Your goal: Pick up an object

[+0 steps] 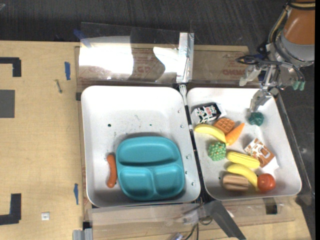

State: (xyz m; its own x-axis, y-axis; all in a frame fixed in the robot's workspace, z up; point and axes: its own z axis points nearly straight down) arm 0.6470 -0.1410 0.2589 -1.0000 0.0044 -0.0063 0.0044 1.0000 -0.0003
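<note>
Where the arm reaches in over the right bin's (292,149) far corner, the fingers (259,101) hang drawn together into one narrow tip, with nothing seen between them. Just below that tip, apart from it, a small teal toy (256,118) lies on the bin floor. An orange carrot (236,132) lies left of the toy, further down from the fingers.

Glossy white plastic bins (95,104), matt teal plastic tray (149,168), pale wooden bench (35,149)
</note>
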